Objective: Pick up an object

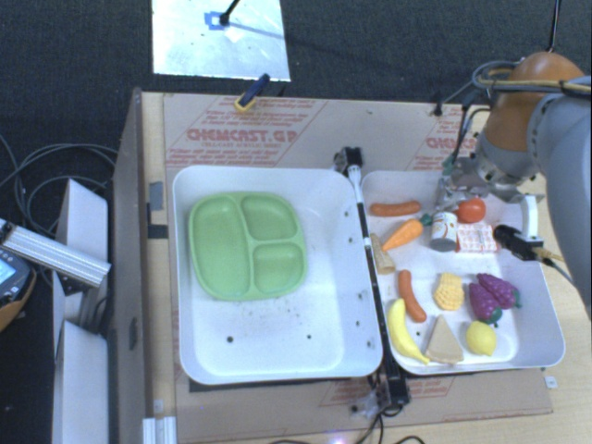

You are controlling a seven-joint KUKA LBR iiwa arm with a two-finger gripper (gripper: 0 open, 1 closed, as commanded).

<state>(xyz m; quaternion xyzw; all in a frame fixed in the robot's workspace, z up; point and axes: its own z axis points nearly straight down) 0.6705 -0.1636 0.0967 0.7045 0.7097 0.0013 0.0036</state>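
Gripper (450, 199) is sitting low over the back of the right bin (546, 340), and honestly can't tell what its business end is doing. Closest grab looks like the red tomato (471, 210), just beside the tool on its right. A little white-and-grey can (443, 231) is right below, and the carrot (403, 235) lies slanted off to the left. The green tray (246, 244) is way over in the left bin (277, 359).

The single camera hung fixed above the bench (277, 123), looking down at a slant and far enough back to take in both white bins (268, 340), the near bench edge, and dark floor beyond it.
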